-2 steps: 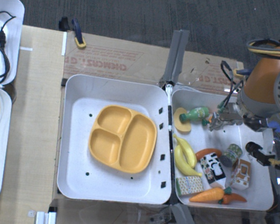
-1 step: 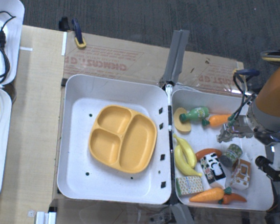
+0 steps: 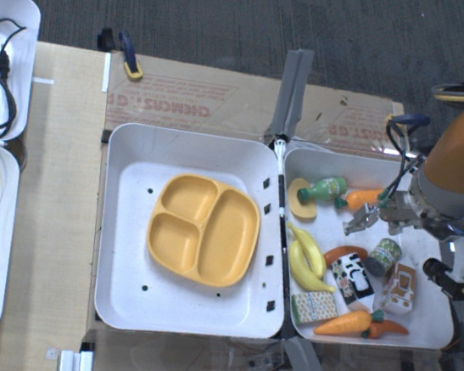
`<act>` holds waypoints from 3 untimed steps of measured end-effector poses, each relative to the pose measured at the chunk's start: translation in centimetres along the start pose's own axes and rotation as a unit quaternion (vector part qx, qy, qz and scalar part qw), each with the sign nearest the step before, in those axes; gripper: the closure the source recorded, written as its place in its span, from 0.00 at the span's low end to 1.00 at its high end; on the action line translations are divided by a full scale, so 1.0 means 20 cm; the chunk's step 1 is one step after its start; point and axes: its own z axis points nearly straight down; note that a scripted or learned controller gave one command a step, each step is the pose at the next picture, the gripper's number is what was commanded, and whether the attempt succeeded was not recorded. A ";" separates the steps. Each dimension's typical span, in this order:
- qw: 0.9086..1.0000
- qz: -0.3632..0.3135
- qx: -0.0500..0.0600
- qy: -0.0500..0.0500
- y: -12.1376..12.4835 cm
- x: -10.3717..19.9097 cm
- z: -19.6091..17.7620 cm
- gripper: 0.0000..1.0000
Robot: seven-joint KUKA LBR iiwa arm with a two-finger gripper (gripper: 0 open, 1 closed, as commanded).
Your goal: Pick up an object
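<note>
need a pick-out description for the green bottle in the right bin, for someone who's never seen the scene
Start at the right bin, the one crowded with toy food. Go to its far left corner: the green bottle lies on its side there, between a tan round piece and an orange carrot. It is the bin's only bright green item.

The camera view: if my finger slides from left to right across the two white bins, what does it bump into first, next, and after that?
Yellow divided plate → bananas → little tin can → small carton.
</note>
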 end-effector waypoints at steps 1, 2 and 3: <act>1.000 -0.015 0.000 0.000 0.27 0.09 0.14 0.00; 1.000 -0.016 0.004 0.001 0.26 0.09 0.10 1.00; 0.998 0.060 0.003 0.000 0.34 -0.17 0.15 1.00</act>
